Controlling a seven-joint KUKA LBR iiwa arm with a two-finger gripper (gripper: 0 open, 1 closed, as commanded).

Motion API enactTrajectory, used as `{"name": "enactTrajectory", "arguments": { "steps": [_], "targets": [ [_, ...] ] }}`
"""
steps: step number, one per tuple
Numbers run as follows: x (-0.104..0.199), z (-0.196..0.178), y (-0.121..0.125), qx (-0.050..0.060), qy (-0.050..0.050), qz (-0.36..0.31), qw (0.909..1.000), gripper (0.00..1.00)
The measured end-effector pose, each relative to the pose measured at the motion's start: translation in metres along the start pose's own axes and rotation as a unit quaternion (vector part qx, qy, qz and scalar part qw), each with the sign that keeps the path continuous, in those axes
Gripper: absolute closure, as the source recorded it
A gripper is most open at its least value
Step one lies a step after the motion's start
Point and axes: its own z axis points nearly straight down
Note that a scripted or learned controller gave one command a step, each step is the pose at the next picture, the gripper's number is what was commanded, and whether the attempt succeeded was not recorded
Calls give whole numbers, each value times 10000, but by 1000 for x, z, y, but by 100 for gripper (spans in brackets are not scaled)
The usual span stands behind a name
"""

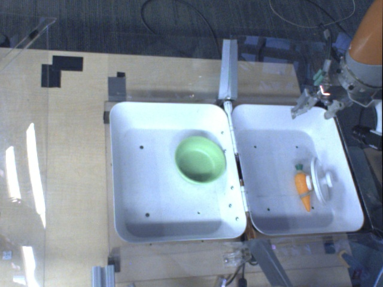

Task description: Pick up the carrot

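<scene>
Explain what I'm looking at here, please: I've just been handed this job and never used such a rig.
One fixed camera looks down at a slant on a bench with two shallow white bins. The grey arm with the orange band reaches in from the right; its gripper hovers above the right bin's far edge, jaws spread, holding nothing. In that bin lies the carrot, touching a clear lid-like piece I can't identify. The left bin holds a green bowl.

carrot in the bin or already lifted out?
In. The carrot lies flat on the floor of the right bin, beside a clear glass object. The claw is apart from it, above the bin's far edge.
</scene>
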Motion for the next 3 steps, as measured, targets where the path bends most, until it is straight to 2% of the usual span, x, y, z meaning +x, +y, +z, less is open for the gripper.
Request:
{"name": "enactTrajectory", "arguments": {
  "steps": [1,2,3],
  "targets": [
    [-35,96,-55,-4,0,-1289,9917,0],
    [-19,174,-80,-16,-2,-1359,9907,0],
    [-59,178,-126,-97,15,-1631,9866,0]
  ]
}}
